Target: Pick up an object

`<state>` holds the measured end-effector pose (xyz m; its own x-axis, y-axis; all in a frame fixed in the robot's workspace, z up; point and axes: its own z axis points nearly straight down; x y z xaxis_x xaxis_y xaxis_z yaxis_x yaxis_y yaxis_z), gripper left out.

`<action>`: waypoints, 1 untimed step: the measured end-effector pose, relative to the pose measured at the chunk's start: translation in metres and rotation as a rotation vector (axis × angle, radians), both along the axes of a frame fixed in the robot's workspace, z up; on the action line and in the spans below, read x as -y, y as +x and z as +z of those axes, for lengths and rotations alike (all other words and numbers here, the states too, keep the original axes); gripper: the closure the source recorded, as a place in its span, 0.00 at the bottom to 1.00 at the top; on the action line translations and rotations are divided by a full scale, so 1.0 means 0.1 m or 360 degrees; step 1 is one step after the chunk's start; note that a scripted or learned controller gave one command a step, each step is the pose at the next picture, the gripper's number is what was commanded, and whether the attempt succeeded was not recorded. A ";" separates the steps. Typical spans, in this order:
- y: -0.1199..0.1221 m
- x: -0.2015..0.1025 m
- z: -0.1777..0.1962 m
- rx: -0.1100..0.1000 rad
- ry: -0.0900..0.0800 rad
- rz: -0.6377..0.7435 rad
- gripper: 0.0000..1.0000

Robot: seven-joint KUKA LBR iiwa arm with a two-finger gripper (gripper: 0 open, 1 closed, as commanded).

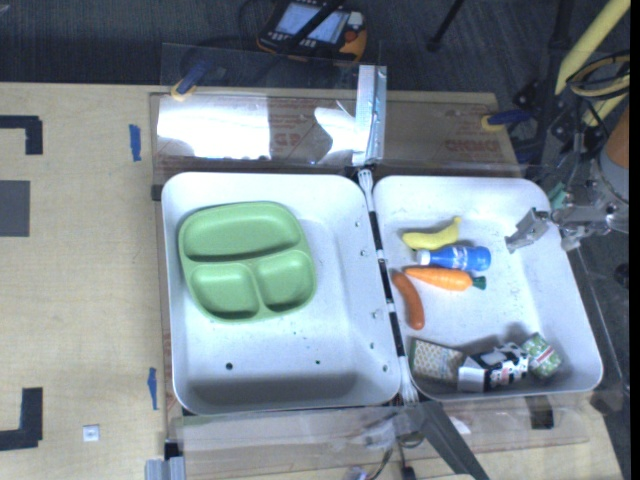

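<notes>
Carrot point(441, 279) mid right bin point(570, 298) looks light, stiff, slick plastic, best pinched across its thick middle; gripper point(527, 230) jaws' state: cannot tell

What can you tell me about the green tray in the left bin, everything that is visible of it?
The green tray is a pale green, matte, plastic-looking dish with rounded corners. It has three compartments: one long section across the far side and two smaller ones on the near side, parted by raised ridges. It lies flat and upright on the floor of the left bin, toward the bin's far left, turned slightly askew. Nothing lies in it, and nothing but the bin touches it.
</notes>
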<state>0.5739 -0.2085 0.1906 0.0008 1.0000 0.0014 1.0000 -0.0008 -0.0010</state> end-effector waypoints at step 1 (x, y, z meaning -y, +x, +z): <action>-0.04 -0.78 -0.73 0.0000 0.0001 0.0362 0.00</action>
<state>0.5701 -0.1307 0.1178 -0.2247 0.9744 0.0020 0.9744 0.2247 -0.0011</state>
